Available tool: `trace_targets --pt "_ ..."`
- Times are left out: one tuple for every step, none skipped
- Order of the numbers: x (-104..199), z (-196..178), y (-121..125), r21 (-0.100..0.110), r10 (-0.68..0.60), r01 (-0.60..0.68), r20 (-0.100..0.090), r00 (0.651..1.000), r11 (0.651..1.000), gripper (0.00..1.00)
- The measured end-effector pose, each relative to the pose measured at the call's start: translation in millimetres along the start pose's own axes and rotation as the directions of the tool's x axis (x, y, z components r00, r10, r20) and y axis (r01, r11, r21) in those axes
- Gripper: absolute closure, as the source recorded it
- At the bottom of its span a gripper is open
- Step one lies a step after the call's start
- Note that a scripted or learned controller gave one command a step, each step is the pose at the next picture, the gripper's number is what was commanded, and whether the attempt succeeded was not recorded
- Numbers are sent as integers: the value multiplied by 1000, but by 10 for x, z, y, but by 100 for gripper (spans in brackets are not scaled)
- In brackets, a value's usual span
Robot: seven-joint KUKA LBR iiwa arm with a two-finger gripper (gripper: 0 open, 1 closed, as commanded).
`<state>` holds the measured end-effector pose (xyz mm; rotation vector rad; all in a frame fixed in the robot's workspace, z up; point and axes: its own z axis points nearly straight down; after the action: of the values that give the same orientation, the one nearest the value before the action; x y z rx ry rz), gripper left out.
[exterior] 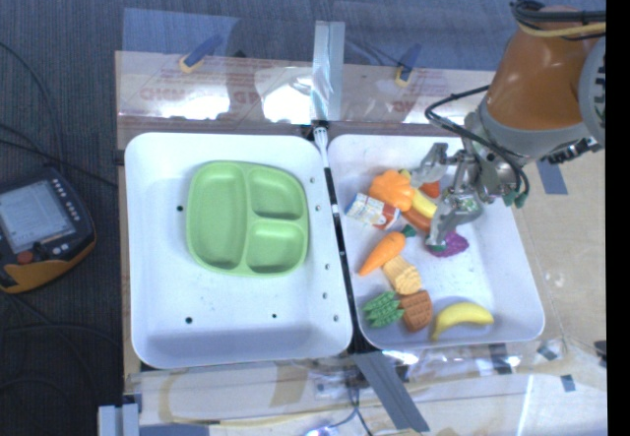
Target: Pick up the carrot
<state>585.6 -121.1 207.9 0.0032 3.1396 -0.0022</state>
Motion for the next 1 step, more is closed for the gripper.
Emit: trace_targets --pt "-118 944 133 2 -55 55 7 998 999 0"
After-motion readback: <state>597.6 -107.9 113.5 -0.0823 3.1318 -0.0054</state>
